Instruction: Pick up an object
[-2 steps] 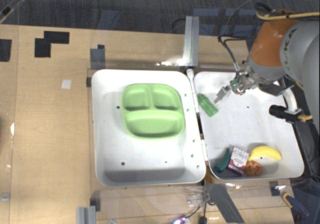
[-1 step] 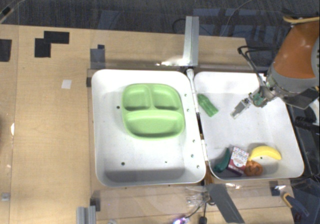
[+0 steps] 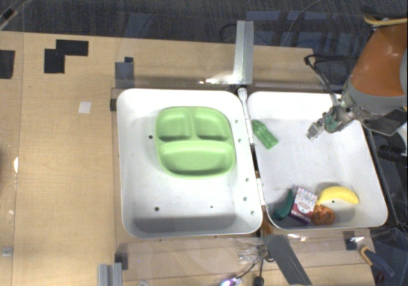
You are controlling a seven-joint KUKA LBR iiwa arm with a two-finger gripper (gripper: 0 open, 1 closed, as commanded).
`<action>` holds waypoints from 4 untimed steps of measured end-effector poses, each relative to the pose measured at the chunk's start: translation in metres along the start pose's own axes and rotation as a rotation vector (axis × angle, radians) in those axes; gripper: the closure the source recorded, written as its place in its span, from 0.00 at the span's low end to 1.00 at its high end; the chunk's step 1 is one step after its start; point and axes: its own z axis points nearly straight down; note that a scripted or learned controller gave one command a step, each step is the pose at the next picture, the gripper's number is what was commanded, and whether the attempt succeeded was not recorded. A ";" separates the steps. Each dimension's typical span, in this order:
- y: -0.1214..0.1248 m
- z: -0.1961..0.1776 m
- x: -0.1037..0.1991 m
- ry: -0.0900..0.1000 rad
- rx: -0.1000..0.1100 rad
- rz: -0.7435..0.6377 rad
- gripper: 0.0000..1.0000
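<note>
Two bins [image 3: 137, 214]; one plate [image 3: 194, 140]; one banana [image 3: 338, 196]

The arm [image 3: 382, 65] is showing a broad, rounded orange band, glossy and catching some light along its upper edge. Beneath it a pale grey ring is wrapping the wrist, smooth and matte. From there the body is narrowing into a small metal gripper [image 3: 317, 128], silvery grey with what is possibly a touch of green near its middle, though it is looking too small and blurred to tell. Dark cables are looping just beside the orange part.
</note>
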 end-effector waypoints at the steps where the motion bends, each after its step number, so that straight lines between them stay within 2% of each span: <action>1: 0.000 -0.044 0.025 0.003 0.003 -0.066 1.00; 2: -0.057 -0.013 0.059 0.006 0.007 0.077 1.00; 3: -0.054 0.002 0.092 0.005 0.006 0.096 1.00; 4: -0.054 0.002 0.092 0.006 0.006 0.097 0.00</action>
